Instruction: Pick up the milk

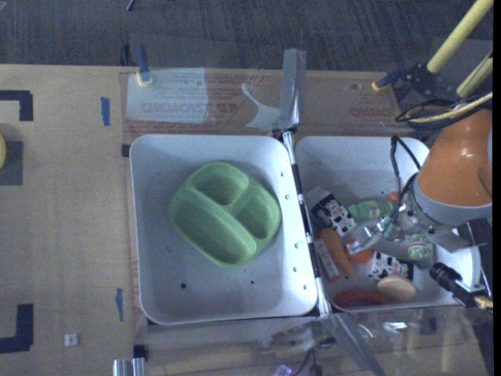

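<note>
Two black-and-white cow-patterned milk cartons lie in the right bin [344,159]. One milk carton [333,212] is near the bin's left wall and the other milk carton [389,266] sits toward the front. My gripper [363,240] hangs low between the two, above an orange carrot-like piece [337,254] and a red piece [361,254]. It reaches down from the grey wrist under the orange band [462,163]. Nothing can be seen held in it.
A green divided plate [225,211] lies in the left bin [156,288]. The right bin also holds a pale green bottle [368,208], a green item [420,249], a red sausage shape [362,296] and a tan bun [397,290]. Cables hang near the arm.
</note>
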You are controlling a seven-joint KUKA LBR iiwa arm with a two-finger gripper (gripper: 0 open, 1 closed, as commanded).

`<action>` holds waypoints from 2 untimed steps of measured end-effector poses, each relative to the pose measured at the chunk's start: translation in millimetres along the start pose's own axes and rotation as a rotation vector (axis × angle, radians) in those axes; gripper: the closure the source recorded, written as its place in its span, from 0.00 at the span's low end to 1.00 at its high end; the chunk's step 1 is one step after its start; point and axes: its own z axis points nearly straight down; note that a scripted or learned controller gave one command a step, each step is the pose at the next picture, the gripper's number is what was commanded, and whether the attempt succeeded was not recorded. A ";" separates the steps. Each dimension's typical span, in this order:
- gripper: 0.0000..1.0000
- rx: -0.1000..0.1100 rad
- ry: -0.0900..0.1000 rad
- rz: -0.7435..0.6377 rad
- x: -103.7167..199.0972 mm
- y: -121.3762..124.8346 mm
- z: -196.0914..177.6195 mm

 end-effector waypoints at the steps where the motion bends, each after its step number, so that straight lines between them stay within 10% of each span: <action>1: 1.00 -0.005 -0.003 0.001 -0.5 1.2 -10.3; 2: 1.00 -0.004 -0.006 -0.059 -96.9 -13.5 -75.1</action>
